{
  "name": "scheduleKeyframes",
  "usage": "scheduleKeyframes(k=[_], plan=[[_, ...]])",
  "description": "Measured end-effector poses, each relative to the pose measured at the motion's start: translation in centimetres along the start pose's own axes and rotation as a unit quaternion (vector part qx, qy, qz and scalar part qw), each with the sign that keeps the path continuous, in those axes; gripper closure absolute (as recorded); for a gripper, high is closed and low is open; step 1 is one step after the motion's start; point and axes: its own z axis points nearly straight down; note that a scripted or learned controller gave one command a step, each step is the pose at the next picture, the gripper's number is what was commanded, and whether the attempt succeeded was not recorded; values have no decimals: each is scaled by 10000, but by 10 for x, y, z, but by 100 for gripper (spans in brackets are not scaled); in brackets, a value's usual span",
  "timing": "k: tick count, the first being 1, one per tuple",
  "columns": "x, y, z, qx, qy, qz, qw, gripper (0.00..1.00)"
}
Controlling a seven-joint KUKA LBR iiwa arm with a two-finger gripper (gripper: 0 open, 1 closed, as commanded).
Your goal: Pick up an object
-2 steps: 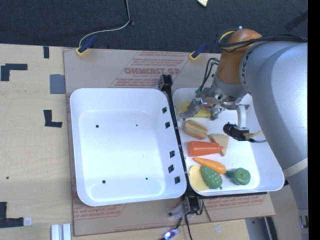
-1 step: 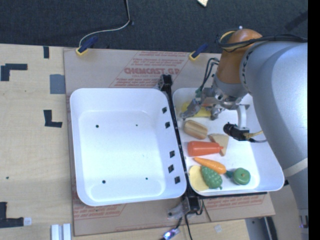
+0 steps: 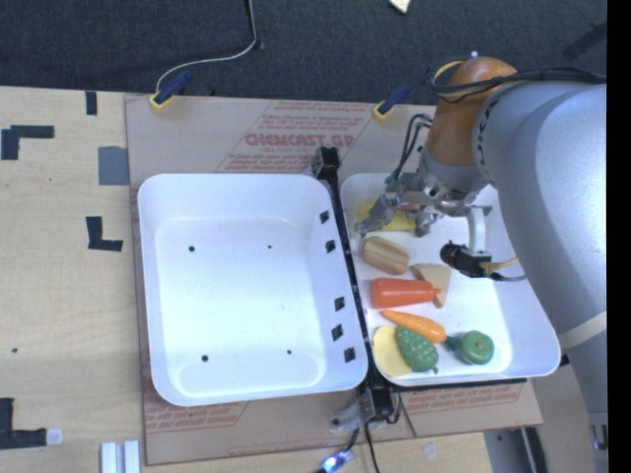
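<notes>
A grey KUKA arm with an orange band reaches in from the right of the frame and hangs its gripper (image 3: 399,215) low over the upper end of the right-hand bin (image 3: 523,313), right of centre. Its two fingers stand apart with nothing between them. One tip sits near the bin's left wall; the other sits further right.

Just below the fingertips lies a bread roll (image 3: 386,255), its long axis running left to right across the picture. It is the nearest candidate for a pick. A yellow piece (image 3: 402,221) lies directly under the gripper, mostly covered by it, so its shape cannot be made out.

Lower in the same bin come a red pepper-like piece (image 3: 402,292), a pale wedge (image 3: 435,280) touching its right end, an orange carrot (image 3: 414,324), a knobbly green vegetable (image 3: 416,352) resting on a yellow disc (image 3: 386,355), and a round green piece (image 3: 477,348). The left-hand bin (image 3: 158,205) sits alongside.

The arm's bulk cuts off the right bin's upper right corner.
</notes>
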Motion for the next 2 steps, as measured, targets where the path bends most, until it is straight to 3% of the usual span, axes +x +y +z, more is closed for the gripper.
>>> scheduleKeyframes(k=[1, 2], plan=[[0, 0, 0, 0, -3, 4, 10000, 0], [0, -3, -8, 63, 8, 6, 10000, 100]])
